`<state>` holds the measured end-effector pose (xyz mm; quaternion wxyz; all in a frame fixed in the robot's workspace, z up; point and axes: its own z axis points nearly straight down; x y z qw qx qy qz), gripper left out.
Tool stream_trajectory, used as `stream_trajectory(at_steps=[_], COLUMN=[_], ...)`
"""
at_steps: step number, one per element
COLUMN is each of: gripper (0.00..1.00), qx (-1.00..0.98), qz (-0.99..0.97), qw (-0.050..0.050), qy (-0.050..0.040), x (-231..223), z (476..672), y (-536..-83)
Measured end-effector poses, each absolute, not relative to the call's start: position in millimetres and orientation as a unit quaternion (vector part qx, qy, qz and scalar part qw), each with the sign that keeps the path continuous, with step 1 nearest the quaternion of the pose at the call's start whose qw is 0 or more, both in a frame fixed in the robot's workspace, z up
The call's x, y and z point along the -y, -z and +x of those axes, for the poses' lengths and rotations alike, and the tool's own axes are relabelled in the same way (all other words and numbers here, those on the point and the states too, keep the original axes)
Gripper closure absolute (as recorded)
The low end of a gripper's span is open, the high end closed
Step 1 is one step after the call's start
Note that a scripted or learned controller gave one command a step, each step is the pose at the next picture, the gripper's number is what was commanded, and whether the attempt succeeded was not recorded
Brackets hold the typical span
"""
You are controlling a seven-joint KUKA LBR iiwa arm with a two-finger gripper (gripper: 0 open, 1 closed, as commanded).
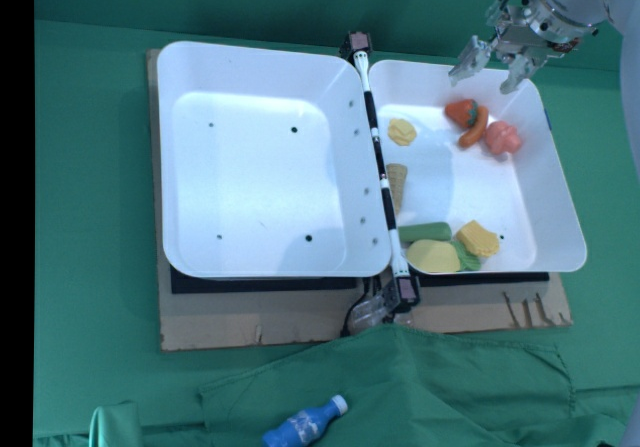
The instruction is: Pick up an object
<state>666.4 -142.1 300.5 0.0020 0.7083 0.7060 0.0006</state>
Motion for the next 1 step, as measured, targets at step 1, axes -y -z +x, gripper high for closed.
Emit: stream_trajectory(at_steps=[1], gripper=[0.00], qx=[-0.706], qz=[0.708], qw=[0.001], qy=[0.0012], x=[151.2], z=[695.9], y=[-202.9])
